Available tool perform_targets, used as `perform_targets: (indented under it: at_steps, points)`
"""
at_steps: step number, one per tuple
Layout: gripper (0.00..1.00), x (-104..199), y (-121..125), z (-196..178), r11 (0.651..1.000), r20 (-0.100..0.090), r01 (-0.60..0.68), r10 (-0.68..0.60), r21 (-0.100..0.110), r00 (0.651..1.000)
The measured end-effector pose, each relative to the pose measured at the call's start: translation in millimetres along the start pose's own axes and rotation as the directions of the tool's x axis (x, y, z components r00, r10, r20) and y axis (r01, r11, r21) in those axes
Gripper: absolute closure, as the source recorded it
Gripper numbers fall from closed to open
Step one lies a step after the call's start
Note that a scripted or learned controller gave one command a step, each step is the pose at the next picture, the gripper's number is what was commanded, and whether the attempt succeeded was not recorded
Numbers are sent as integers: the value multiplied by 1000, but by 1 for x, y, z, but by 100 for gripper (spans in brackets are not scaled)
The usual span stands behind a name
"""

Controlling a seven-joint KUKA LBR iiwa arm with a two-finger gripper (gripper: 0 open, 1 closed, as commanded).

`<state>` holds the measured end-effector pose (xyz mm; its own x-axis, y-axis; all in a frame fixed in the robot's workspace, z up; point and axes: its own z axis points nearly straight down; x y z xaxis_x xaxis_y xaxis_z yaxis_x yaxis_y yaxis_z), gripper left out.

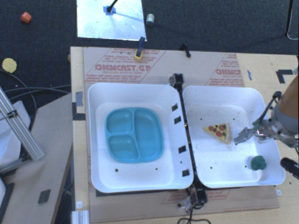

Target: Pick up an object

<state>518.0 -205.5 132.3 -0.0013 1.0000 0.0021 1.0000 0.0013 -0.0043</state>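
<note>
The two bins, the left bin [96, 125] and the right bin [219, 101], are white. A light blue plate [134, 134] with three sections sits in the left one. In the right one lies a toy pizza slice [218, 131], yellow with red and dark dots and a tan crust. Near it is a small dark green lump [258, 162]. The claw [243, 137] is shiny grey. The tabletop [154, 64] is light brown with red letters printed on it. The floor [42, 41] is dark, almost black. On it are a small orange ball [25, 17], a yellow ball [9, 65] and a silvery square sheet [110, 13].
</note>
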Motion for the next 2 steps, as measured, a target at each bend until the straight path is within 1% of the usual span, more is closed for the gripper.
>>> perform_targets:
  at_steps: [1, 2]
  points:
    - [100, -1, 2, -17, 1000, 4, -1, 1, -9, 1000]
    - [100, 16, 28, -72, 1000, 4, 6, -5, -13, 1000]
